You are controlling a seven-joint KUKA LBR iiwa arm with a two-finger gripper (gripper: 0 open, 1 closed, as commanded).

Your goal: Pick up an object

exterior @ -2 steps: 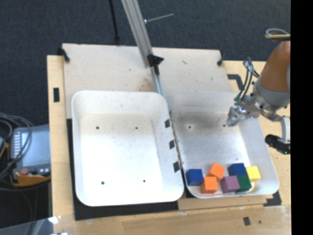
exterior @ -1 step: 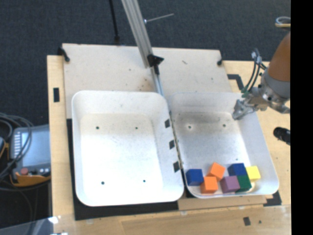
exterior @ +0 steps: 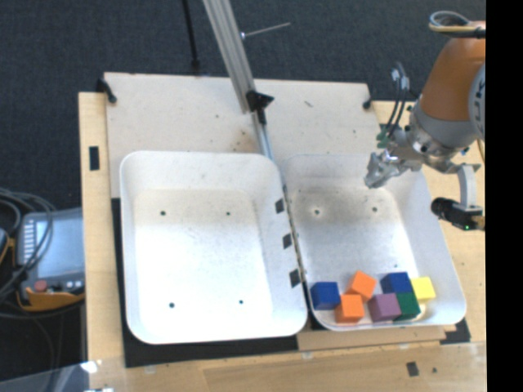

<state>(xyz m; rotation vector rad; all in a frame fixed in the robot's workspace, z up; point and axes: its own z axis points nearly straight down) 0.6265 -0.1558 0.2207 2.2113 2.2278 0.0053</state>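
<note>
While blocks (exterior: 374, 296) fill its near end, the right bin (exterior: 351, 219) bears no legible writing.

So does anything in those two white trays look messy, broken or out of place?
Nothing looks broken or spilled. The coloured blocks are all huddled in the near corner of the right bin, some touching, instead of spread out. Both bins have dark scuffs and speckles on their floors. The gripper hangs over the right bin's far end, away from the blocks.
</note>
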